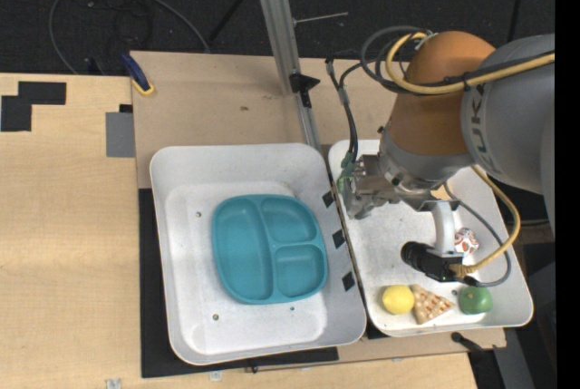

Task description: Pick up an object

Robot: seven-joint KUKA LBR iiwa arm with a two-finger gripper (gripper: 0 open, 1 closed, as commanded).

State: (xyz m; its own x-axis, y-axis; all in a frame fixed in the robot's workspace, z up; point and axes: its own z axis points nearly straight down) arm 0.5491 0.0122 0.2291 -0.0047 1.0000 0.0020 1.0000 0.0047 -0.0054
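I am standing by the pale wooden surface (63, 224), where two white bins sit side by side. The left bin (172, 174) has a blue-green plate (269, 247) lying flat in the middle of it. The plate has three parts, one long and two small.

The big grey arm (507, 120) with its orange band comes in from the right and bends down over the right bin (385, 238). The gripper (356, 194) hangs low at the left side of that bin, close to the wall next to the left bin. I cannot tell if the gripper is open or closed, because the arm hides much of it. I see nothing held in it.

The toys are at the near end of the right bin, well apart from the gripper. A yellow ball (397, 299) sits just beside a toy pizza slice (432, 306), and a green ball (475, 299) sits on the other side of the slice. A small white and orange thing (465, 241) lies a bit further back, near the right wall.

A tall metal post (275, 24) stands behind the bins.
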